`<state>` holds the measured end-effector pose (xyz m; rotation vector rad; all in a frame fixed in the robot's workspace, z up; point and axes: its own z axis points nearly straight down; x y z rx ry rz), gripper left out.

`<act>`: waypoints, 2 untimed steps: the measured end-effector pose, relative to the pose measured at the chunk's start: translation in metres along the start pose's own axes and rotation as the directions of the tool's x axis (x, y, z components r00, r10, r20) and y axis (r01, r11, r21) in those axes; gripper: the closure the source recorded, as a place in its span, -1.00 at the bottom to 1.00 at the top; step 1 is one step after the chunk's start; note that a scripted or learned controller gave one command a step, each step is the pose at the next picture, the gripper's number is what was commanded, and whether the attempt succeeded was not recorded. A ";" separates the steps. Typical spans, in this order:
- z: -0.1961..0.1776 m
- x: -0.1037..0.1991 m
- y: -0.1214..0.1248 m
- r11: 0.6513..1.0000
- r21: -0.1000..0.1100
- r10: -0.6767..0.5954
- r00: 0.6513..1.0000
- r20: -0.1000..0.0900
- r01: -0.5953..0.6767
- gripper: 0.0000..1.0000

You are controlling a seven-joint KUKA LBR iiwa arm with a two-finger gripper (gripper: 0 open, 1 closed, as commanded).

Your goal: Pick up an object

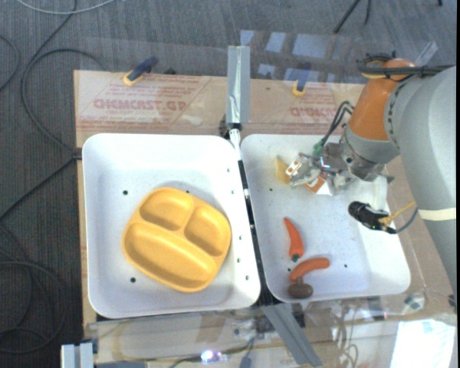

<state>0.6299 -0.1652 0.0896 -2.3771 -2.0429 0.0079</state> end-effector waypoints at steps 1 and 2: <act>-0.006 0.000 -0.003 1.000 0.011 -0.003 1.000 0.005 0.002 1.00; -0.073 0.040 0.009 0.995 0.005 0.104 0.995 0.004 -0.104 1.00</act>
